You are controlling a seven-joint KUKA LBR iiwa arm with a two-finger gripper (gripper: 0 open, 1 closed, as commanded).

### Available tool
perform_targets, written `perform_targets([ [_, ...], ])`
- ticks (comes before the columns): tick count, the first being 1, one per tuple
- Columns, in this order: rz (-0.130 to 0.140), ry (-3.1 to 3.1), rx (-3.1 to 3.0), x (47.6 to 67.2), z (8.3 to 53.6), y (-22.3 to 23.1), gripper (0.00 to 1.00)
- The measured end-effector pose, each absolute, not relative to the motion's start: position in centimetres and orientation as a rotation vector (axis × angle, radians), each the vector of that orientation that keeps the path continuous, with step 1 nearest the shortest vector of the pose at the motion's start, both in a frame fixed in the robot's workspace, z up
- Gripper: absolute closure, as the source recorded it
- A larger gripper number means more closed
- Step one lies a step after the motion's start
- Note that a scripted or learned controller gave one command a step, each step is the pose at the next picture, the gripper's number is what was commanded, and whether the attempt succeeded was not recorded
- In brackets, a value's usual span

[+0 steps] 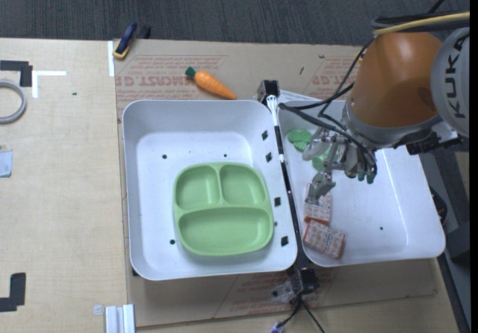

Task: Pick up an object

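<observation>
My gripper (323,187) hangs low over the left part of the right white bin (403,238), under the grey and orange wrist. Just below its tip lies a red and white packet (318,212), and a second red and white packet (326,240) rests near the bin's front left corner. I cannot tell whether the gripper touches the upper packet. A small green object (299,137) lies at the bin's back left, partly hidden by the wrist and its cables.
The left white bin (142,175) holds a green divided plate (222,209). An orange toy carrot (211,83) lies on the cardboard behind the bins. A blue and yellow tool (125,39) sits at the bench's back edge. Cables run across the right bin's back.
</observation>
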State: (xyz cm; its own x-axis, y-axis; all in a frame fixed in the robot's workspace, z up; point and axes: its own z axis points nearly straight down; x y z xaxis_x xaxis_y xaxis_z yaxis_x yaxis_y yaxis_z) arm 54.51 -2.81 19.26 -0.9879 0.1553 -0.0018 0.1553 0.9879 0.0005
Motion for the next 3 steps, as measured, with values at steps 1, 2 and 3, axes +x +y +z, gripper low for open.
perform_targets([
  [1, 0.001, 3.120, 0.331, 59.7, 19.3, -3.6, 0.00],
  [2, 0.000, 3.134, 0.179, 61.5, 9.3, -9.3, 0.00],
  [3, 0.002, 3.130, 0.185, 61.6, 10.3, -9.3, 1.00],
])
